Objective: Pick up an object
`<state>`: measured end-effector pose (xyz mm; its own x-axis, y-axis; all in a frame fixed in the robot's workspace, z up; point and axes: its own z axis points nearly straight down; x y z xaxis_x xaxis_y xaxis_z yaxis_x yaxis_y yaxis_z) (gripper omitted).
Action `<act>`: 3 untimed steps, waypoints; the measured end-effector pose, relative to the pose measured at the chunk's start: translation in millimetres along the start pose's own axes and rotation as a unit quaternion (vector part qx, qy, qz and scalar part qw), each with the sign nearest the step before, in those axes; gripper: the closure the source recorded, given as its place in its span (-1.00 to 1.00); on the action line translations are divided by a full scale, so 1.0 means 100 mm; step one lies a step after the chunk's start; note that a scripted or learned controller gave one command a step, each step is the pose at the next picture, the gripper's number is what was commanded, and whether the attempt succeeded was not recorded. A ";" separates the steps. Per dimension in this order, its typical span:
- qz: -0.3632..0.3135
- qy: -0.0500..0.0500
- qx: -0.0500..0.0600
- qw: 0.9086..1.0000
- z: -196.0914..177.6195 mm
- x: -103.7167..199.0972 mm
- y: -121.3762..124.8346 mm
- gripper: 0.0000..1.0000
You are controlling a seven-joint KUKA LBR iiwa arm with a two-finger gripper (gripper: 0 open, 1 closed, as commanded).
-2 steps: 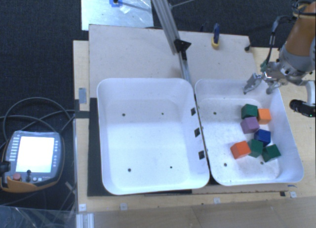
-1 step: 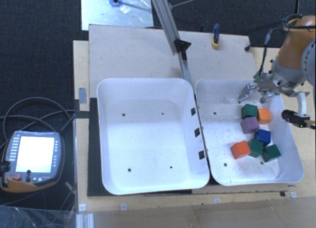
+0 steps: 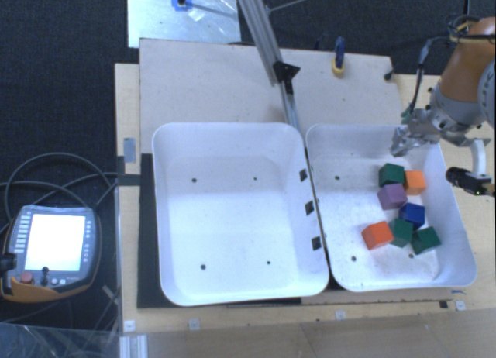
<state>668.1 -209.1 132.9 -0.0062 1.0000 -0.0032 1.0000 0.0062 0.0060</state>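
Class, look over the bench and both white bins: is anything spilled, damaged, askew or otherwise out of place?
Nothing stands out. The blocks sit bunched together inside the right bin, none spilled onto the bench. The left bin and the right one lie side by side, apparently undamaged. The pincer is over the right bin's far edge.

From my remote seat I look down on a dark, almost black carpeted floor (image 3: pixel 62 54) surrounding a pale wooden bench top (image 3: pixel 128 271); on it lies a lighter beige rectangular board (image 3: pixel 209 77), speckled and matte; a slanted grey metal pole (image 3: pixel 260 23) crosses it from the top edge; a shiny silver metal sheet (image 3: pixel 159 8) sits on the floor beyond the board, with a small blue piece (image 3: pixel 181 1) on it; at the left, a grey handheld control pendant with a bright white screen and orange underside (image 3: pixel 50 252) rests on the floor, black cables (image 3: pixel 46 166) looping around it; the light is even and soft.
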 end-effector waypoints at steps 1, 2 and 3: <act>0.000 0.000 -0.001 1.000 -0.47 0.05 0.06 1.00; 0.000 0.000 -0.001 1.000 -0.93 0.06 0.06 1.00; 0.001 0.001 0.000 1.000 -1.30 0.06 0.08 1.00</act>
<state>675.2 -202.8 262.6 -0.0051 1.0000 -0.0022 1.0000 0.0052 0.0069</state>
